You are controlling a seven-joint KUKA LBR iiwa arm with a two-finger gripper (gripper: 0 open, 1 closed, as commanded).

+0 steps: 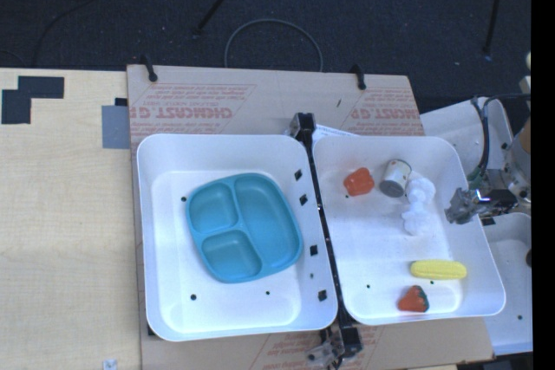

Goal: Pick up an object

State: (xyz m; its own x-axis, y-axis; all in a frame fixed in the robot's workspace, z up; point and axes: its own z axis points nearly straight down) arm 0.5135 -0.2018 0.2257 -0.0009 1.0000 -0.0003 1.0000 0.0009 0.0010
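Observation:
The right bin [373,308] holds several small objects: an orange piece [359,182], a grey cup on its side [396,178], a white crumpled item [419,205], a yellow corn cob [438,270] and a red strawberry-like piece [414,300]. My gripper [466,206] hangs at the bin's right rim, to the right of the white item and apart from it. Nothing shows between its tips.
The left bin [165,186] contains a blue divided plate [243,226]. A black divider [316,225] runs between the bins. Cardboard [260,104] lies behind them, and a wooden bench top [61,221] extends to the left. Cables and arm parts [499,143] crowd the right edge.

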